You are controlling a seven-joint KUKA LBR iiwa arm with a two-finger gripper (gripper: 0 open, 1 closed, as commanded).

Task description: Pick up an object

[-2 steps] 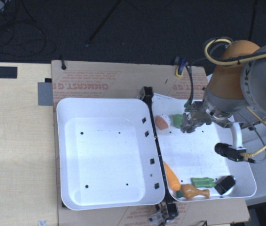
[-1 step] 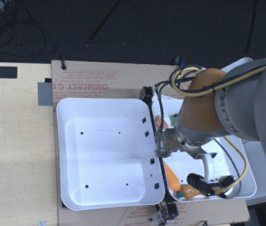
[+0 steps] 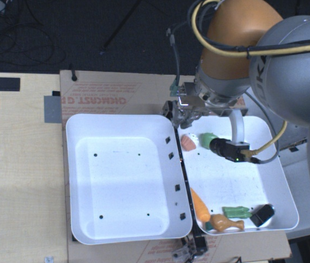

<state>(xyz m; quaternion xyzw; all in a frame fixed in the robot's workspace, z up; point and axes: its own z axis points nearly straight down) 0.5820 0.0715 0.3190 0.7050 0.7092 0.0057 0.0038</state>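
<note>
Gripper on my grey-and-orange arm, finger state anyone's guess, above the right shallow white plastic bin's far-left corner on the cardboard-covered bench.

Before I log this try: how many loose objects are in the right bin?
6. A pink piece and a green piece lie near the top left; a carrot, tan piece, green piece and black piece sit along the bottom. The arm may hide others.

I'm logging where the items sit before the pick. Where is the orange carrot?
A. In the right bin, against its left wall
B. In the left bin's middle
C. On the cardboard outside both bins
A: the carrot lies in the right bin, along its left wall near the front corner.
</note>
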